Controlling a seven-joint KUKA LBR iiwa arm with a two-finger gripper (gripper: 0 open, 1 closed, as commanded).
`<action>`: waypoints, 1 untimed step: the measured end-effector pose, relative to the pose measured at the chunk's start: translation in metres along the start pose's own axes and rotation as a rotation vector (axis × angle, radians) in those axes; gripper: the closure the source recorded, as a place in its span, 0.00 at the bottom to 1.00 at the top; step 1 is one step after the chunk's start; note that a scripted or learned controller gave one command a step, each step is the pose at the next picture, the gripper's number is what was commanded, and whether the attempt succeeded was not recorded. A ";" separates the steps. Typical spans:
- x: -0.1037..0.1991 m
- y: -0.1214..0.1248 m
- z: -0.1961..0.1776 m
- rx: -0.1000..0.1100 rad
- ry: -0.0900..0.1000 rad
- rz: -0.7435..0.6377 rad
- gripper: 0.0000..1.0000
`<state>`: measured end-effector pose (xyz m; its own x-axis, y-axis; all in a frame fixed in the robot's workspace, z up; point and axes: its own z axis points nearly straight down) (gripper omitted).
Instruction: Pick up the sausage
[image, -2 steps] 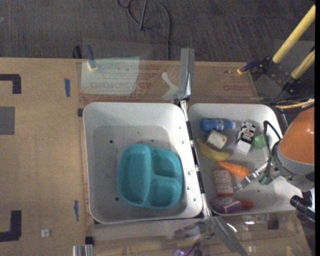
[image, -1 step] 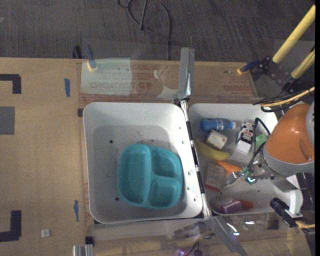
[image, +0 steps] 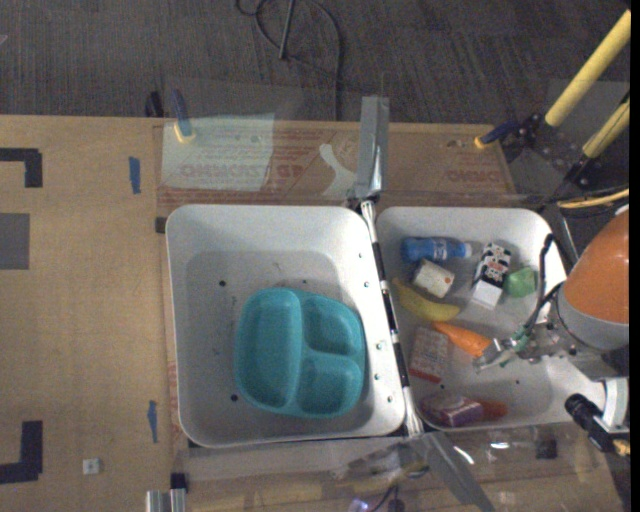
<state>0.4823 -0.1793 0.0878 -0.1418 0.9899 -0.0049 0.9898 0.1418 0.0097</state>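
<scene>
so the whole rig sits on a tan wooden bench (image: 80, 330) over dark carpet, and the sausage (image: 462, 409) lies in the right bin (image: 455, 222), just below the gripper (image: 497, 351), whose fingers are apart, clamped on nothing.

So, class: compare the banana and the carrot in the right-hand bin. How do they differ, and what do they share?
The banana is yellow; the carrot is orange. The banana curves, while the carrot runs straight and tapers. The banana lies nearer the wall between the bins; the carrot lies nearer the gripper, its thick end close to the fingertips. Both are long, lie flat on the floor of the right bin, and slant the same way, side by side.
</scene>
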 end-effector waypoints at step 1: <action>-0.002 0.001 -0.011 -0.005 -0.006 0.003 1.00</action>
<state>0.4835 -0.1813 0.0988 -0.1387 0.9903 -0.0105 0.9902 0.1389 0.0152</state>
